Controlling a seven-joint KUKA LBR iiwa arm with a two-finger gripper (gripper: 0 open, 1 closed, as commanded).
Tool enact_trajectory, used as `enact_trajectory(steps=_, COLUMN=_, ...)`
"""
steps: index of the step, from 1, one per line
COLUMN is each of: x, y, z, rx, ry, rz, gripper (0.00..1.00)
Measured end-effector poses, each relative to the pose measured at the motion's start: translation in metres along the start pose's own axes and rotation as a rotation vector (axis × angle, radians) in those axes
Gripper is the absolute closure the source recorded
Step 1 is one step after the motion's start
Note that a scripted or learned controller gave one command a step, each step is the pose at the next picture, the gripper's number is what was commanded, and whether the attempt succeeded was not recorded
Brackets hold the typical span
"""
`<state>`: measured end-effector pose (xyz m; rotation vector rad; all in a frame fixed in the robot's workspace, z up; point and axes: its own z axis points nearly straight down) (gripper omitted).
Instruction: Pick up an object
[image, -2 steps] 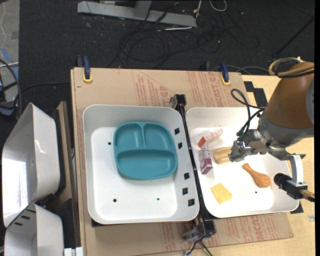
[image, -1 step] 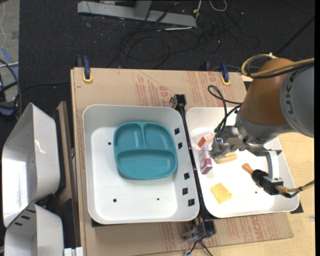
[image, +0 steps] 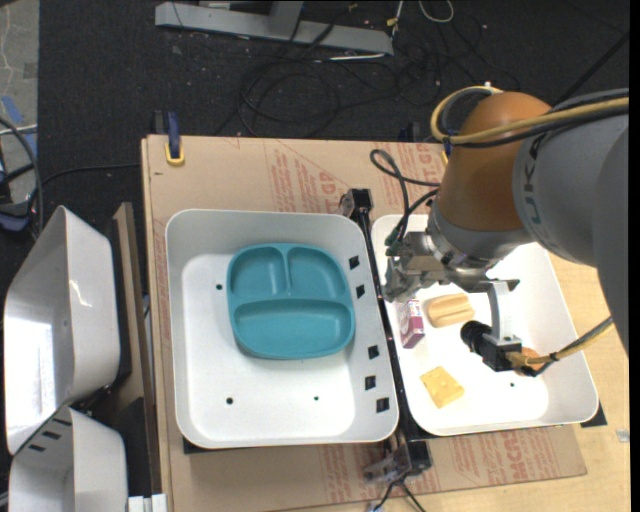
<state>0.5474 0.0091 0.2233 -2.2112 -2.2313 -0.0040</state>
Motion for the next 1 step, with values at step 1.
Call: enact_trajectory(steps=1, x=0.0550, y=0.0233, z=0.0069, rx=0.000, ry=-0.001, rz=0.000, gripper=1.00)
